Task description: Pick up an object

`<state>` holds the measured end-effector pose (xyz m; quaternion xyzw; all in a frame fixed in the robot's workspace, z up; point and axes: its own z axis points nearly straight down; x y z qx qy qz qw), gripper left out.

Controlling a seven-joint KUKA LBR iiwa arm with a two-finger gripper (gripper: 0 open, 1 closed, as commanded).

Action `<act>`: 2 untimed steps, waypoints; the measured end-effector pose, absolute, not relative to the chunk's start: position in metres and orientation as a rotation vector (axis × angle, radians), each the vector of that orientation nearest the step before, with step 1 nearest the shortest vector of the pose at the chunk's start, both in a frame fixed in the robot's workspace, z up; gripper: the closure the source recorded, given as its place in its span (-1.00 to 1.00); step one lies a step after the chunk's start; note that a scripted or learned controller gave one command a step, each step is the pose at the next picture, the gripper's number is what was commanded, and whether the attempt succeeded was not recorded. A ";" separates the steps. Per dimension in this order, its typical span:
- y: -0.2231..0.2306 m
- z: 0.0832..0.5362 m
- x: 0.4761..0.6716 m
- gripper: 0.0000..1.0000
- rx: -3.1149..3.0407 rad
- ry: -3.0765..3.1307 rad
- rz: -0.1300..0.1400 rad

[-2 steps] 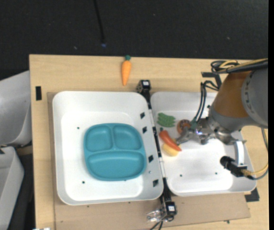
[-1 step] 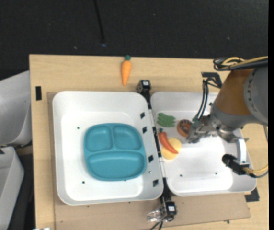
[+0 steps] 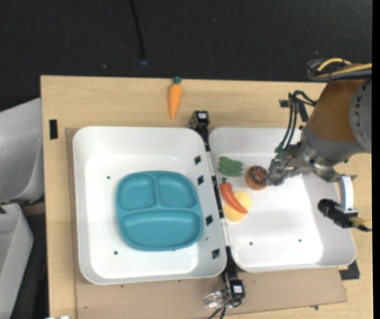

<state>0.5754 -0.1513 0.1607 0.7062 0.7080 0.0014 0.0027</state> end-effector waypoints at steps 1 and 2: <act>-0.153 0.221 0.586 1.00 2.214 2.219 0.006; -0.154 0.267 0.594 1.00 2.214 2.221 0.005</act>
